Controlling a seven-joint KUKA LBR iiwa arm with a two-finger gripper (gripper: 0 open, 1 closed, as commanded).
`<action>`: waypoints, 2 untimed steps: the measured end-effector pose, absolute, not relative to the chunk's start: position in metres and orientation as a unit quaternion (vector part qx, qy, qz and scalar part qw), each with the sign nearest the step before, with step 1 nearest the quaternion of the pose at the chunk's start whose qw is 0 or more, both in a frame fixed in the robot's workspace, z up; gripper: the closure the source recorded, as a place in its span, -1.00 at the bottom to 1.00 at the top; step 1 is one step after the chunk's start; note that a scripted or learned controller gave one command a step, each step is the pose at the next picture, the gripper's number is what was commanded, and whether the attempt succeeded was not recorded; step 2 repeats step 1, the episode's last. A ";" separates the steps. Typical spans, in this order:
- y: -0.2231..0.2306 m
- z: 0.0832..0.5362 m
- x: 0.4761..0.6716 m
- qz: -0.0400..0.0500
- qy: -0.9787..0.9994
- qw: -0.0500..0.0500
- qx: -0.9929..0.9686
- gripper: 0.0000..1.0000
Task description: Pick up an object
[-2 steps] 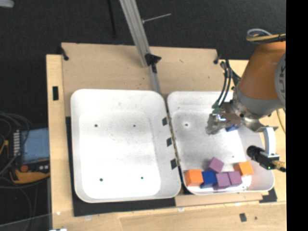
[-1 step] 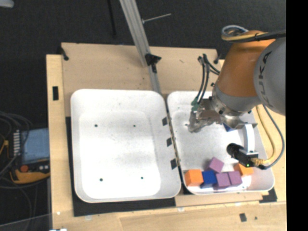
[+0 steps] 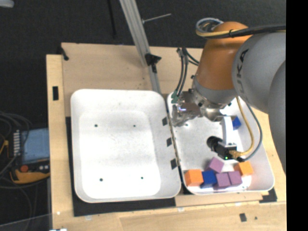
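My gripper (image 3: 180, 113) hangs low over the far left corner of the right bin (image 3: 263, 181), close to the wall between the two bins. Nothing shows in its grasp. Several small blocks lie along the near edge of that bin: an orange one (image 3: 194, 177), a blue one (image 3: 209, 177), three purple ones (image 3: 216, 165) (image 3: 223, 180) (image 3: 235, 178) and a second orange one (image 3: 245, 167). Another blue block (image 3: 236, 123) peeks out beside the arm at the right. The arm's orange band and grey body cover the far part of the bin.
The left bin (image 3: 115, 143) is a bare white tray. A slanted metal rail (image 3: 137, 32) rises behind the bins. A black fitting with a green light (image 3: 216, 146) and a yellow cable hang off the wrist over the right bin.
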State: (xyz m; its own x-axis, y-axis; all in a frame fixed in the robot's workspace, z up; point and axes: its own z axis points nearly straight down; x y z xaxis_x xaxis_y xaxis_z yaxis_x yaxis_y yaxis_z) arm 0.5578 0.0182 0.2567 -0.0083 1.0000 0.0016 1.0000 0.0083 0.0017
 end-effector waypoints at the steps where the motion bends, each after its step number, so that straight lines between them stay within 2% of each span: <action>1: 0.076 0.252 0.560 0.000 0.710 0.000 0.704 1.00; 2: 0.076 0.252 0.560 0.000 0.710 0.000 0.704 1.00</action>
